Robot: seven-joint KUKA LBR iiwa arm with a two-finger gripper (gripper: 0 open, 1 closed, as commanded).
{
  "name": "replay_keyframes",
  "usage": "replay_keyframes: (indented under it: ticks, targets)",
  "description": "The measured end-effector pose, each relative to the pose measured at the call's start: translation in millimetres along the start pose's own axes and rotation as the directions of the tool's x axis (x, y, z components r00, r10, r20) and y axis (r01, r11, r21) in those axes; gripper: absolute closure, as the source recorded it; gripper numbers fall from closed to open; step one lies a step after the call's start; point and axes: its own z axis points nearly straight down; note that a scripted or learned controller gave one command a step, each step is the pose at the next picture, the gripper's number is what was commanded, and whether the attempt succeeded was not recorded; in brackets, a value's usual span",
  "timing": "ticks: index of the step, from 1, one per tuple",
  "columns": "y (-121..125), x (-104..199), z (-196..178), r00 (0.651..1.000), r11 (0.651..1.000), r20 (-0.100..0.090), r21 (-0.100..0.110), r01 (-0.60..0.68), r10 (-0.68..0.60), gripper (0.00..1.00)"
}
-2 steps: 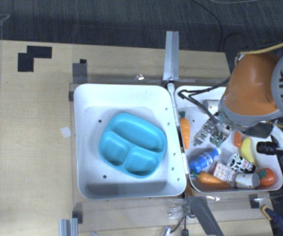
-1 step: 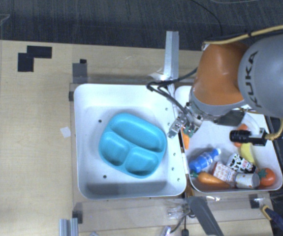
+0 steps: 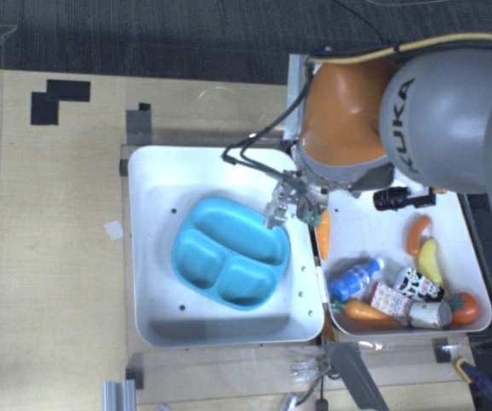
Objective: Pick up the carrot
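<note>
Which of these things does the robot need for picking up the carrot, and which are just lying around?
For the job:
- carrot, at the right bin's left edge
- end effector, over the left bin's right side

Just lying about:
- blue divided plate in the left bin
- plastic bottle
- banana
- second carrot
- small can

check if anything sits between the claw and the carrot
Nothing visible does. The claw hangs at the divide between the two shallow white bins, and a slim orange carrot lies just beside it at the right-hand bin's left edge.
</note>
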Motion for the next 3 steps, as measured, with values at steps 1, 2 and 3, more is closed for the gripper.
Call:
replay_keyframes:
  ticks: [1, 2, 3]
  targets:
    - [17, -70, -1, 0.98, 0.98, 0.003, -0.001, 0.197, -0.197, 1.0]
    - [-57, -7, -26, 0.999, 0.999, 0.0, 0.001, 0.053, -0.053, 1.0]
    - [-55, 21, -86, 0.999, 0.999, 0.002, 0.0, 0.04, -0.04, 1.0]
